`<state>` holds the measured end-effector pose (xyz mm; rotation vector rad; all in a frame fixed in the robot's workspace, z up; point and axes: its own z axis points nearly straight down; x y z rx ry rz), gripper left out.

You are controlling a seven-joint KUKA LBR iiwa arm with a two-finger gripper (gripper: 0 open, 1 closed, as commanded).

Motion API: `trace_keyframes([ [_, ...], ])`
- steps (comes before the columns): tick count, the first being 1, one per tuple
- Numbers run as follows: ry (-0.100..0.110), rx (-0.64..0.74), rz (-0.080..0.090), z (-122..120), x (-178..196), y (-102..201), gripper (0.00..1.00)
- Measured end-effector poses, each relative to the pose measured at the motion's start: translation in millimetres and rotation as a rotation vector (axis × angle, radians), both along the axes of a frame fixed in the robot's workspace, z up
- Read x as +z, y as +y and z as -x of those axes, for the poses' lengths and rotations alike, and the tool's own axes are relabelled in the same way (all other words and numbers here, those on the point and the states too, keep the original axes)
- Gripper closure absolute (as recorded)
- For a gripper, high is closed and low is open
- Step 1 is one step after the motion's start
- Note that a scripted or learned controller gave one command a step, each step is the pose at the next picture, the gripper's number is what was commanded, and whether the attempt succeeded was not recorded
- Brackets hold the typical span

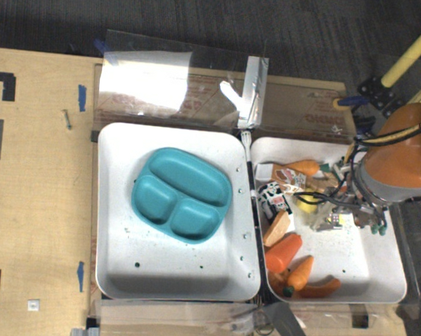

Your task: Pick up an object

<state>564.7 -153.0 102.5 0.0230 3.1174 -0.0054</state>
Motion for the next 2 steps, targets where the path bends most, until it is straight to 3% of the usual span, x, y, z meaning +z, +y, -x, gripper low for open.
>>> trace_keyframes([
  [1,0.009,-0.069,-0.006,-37.6,117.3,67.9,1.0],
  [2,0.009,0.273,0.004,-92.4,171.7,20.1,1.0],
])
